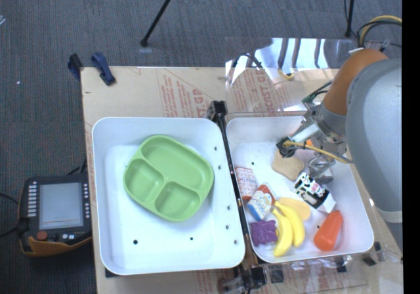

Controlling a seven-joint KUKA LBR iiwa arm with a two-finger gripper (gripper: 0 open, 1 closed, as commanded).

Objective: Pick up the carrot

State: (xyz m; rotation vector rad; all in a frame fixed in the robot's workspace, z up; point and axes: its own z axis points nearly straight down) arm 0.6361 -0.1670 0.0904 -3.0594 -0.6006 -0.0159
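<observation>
Orange carrot (pixel 329 231) lies beside bananas (pixel 289 227); carton labels unreadable.

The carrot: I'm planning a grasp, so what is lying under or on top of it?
Nothing lies on the carrot; it rests on the right bin floor, near the bananas. What is beneath it is hidden. The gripper hangs farther back.

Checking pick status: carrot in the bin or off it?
In. The carrot lies in the right bin, near corner, beside the bananas.
</observation>
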